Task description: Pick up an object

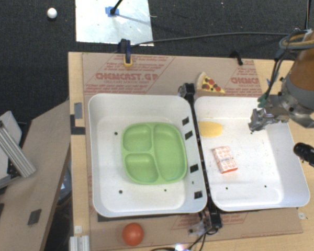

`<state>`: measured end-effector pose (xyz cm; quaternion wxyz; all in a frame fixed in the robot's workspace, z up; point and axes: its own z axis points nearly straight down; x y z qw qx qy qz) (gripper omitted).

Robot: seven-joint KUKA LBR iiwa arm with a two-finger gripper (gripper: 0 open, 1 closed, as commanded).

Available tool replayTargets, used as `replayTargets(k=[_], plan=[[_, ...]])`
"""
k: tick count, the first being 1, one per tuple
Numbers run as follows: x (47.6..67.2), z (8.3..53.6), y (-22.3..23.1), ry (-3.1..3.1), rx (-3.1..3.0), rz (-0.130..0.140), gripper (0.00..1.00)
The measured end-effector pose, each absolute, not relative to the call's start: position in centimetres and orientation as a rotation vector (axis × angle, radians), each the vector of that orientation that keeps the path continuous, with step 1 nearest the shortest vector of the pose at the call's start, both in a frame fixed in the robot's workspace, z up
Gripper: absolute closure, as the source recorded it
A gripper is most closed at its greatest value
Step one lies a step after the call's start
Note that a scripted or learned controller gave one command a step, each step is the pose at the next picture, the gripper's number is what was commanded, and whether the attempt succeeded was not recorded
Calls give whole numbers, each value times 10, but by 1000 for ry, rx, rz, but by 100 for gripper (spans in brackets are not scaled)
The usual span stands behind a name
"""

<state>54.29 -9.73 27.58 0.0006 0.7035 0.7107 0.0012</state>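
Note:
The right bin holds a yellow banana-like piece near its left wall and a small red-and-white box closer to the middle. My gripper hangs over the upper right part of that bin, to the right of the yellow piece and above the box. Nothing shows between its fingers. A green divided plate lies in the left bin.
A pizza-slice toy lies on the board just behind the right bin. A red ball rests on the bench in front of the left bin. Black clips line the wall between the bins.

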Motion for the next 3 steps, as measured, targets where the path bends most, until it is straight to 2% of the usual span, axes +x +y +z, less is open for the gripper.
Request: replayTargets(k=[2,3], plan=[[564,257,9,2231,2210,4,100],[558,243,69,2233,2211,2,100]])
